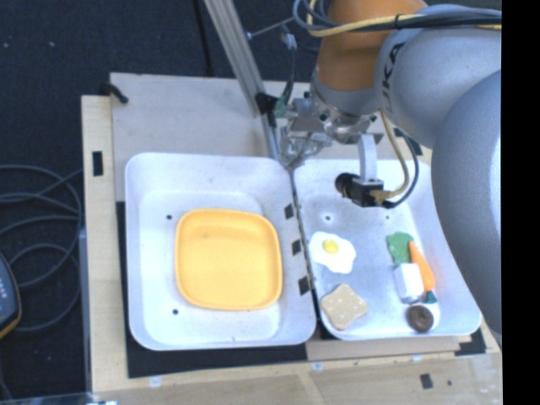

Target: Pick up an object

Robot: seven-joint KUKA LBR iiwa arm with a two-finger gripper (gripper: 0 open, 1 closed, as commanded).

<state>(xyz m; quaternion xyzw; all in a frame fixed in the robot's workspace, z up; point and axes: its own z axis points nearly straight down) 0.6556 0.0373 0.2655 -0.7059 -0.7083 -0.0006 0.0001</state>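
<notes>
My gripper (pixel 294 152) hangs over the back end of the wall between the two bins, with the orange-banded wrist above it. Nothing shows in its grasp. In the right bin (pixel 447 306) lie a fried egg toy (pixel 332 252), a slice of toast (pixel 343 305), an orange carrot (pixel 422 265), a green piece (pixel 398 246), a white cylinder (pixel 409 282) and a small brown round piece (pixel 419 317). All of them sit toward the front, well clear of the gripper. A yellow square plate (pixel 228 258) rests in the left bin (pixel 148 226).
A slanted metal rail (pixel 238 53) runs down from the top to the bins' back edge beside the gripper. A black cable fitting (pixel 361 188) hangs off the arm over the right bin's back part. Cables lie on the floor at the left.
</notes>
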